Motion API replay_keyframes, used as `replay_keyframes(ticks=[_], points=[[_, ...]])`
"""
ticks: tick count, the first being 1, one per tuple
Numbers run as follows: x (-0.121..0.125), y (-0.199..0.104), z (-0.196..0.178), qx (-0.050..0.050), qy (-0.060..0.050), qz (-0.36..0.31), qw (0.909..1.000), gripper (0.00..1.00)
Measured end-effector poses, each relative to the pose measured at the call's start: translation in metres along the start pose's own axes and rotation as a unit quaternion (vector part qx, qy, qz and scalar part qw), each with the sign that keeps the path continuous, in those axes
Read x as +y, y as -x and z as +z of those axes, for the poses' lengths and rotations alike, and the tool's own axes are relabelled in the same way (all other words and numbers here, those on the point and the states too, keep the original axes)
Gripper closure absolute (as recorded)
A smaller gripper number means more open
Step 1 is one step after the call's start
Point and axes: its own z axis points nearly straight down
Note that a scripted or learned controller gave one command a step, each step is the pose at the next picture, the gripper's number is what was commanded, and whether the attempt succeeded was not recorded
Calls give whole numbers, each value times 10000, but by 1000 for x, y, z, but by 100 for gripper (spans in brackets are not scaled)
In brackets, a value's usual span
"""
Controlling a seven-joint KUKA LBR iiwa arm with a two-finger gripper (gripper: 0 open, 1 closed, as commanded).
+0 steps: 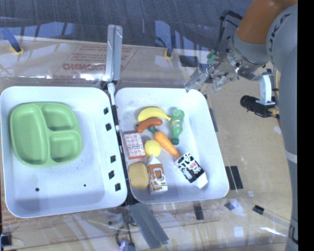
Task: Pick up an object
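Observation:
The right bin (212, 140) holds several toy foods: a banana (153, 113), a red sausage (149, 123), a green bottle (176, 122), a carrot (166, 143), a lemon (152, 148), a red-and-white packet (133, 145), a bread roll (138, 175), a brown juice carton (157, 175) and a cow-patterned milk carton (191, 169). My gripper (205, 81) hovers over the bin's far right corner, beyond the bottle. It is open, with nothing between its fingers.
The left bin (21, 192) carries a green divided plate (46, 133). A grey divider bar (113, 56) stands at the back between the bins. The arm's body (282, 61) runs down the right side.

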Motion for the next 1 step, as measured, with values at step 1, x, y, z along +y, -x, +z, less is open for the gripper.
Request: replay_keyframes(ticks=[1], points=[[-11,-10,143,8,-8,783,9969,0]])
